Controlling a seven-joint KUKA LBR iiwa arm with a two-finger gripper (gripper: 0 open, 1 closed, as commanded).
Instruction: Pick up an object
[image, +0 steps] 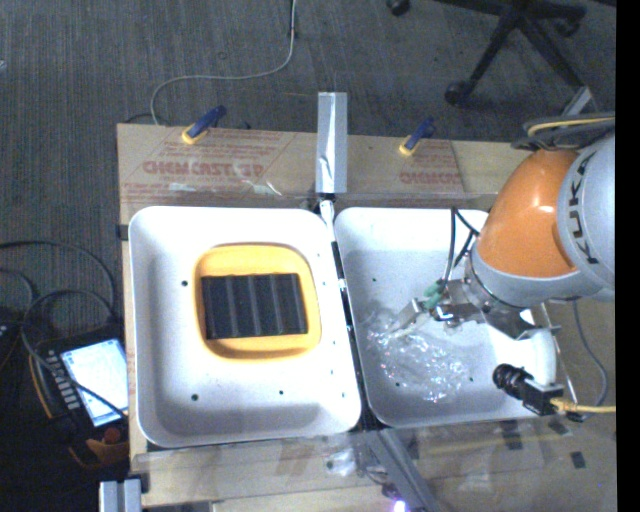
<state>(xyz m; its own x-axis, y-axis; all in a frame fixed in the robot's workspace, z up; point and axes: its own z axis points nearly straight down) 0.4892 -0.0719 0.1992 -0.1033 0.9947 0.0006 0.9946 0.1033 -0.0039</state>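
Two shallow white bins with rounded corners and smooth, matte walls sit side by side on the desk (250, 458). The left bin (160, 300) holds a yellow tray (258, 303), a rounded rectangle with a thick, glossy rim around a dark insert that is divided into upright ribbed strips. It lies flat near the bin's middle, apart from all four walls.

In the right bin (390, 250) lies a wad of crumpled clear plastic film (415, 355), wrinkled and glinting, spread over the floor of the bin towards its near side. It has no set shape, and its edges fade into the white beneath.

The grey arm with its smooth orange band (525, 225) reaches over the right bin's far right part. The tool (440, 303), a cluster of small metal parts with a green fleck, hangs just above the upper edge of the film. Whether it touches the film cannot be told, nor whether the tool is spread or pressed together.

Behind the bins lies a brown cardboard sheet (230, 165) with faded red print, held by two blue-and-yellow clamps (203, 123). A grey metal strip (331, 140) stands upright between the bins at the back. The floor (80, 60) around is dark, coarse carpet.
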